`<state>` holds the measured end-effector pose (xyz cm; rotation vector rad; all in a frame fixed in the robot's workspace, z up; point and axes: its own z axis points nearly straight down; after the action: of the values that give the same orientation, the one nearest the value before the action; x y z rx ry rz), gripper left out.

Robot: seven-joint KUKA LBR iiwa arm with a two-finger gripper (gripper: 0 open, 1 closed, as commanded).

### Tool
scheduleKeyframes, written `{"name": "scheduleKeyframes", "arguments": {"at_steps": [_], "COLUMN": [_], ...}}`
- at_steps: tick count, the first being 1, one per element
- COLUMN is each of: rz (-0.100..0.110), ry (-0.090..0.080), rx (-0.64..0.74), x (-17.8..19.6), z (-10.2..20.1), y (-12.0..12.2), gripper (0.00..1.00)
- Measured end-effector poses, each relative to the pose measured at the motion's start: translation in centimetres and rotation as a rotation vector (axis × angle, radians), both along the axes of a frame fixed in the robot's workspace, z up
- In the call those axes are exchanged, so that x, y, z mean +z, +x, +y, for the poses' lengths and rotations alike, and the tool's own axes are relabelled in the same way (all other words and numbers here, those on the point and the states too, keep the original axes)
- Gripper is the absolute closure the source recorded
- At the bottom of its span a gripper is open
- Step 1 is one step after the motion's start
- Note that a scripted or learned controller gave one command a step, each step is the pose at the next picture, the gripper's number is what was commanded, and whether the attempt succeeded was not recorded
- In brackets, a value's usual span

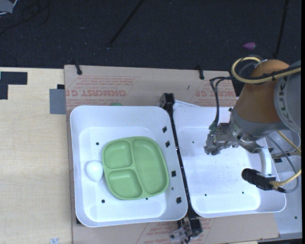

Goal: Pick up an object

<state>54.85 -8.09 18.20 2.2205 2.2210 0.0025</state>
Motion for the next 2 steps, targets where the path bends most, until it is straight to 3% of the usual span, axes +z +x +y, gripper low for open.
{"name": "scheduleKeyframes", "arguments": {"at_steps": [2], "rz": [-0.001], "ry": [-0.001], "rx": [0.0], "x": [9.5], "z": [-0.1], "y": [0.2], "gripper": [1.0]}}
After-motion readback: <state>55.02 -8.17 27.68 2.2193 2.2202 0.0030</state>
